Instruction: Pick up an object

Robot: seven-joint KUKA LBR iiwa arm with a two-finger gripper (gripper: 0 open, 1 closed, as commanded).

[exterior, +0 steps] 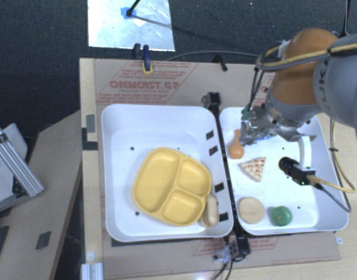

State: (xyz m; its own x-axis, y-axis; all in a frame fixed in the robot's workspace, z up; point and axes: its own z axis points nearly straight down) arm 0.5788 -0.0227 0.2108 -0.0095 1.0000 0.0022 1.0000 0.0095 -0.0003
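Nearest the camera in the right white bin (333,214) sit a round tan cookie-like disc (251,210) and a green ball-shaped toy (280,216). A bit further in there's a pizza-slice toy (253,168), then an orange carrot-shaped toy (236,146) by the divider. The gripper (252,130) hangs just beside that carrot, nothing between its fingers; can't tell how wide they're set. Looks like the approach step. Next it'd need to centre over the carrot, drop and close. The yellow divided plate (171,185) sits in the left bin.

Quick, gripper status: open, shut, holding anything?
Gripper: cannot be told; it hangs low over the right white bin, just above the small orange carrot-shaped toy, with nothing visibly held.
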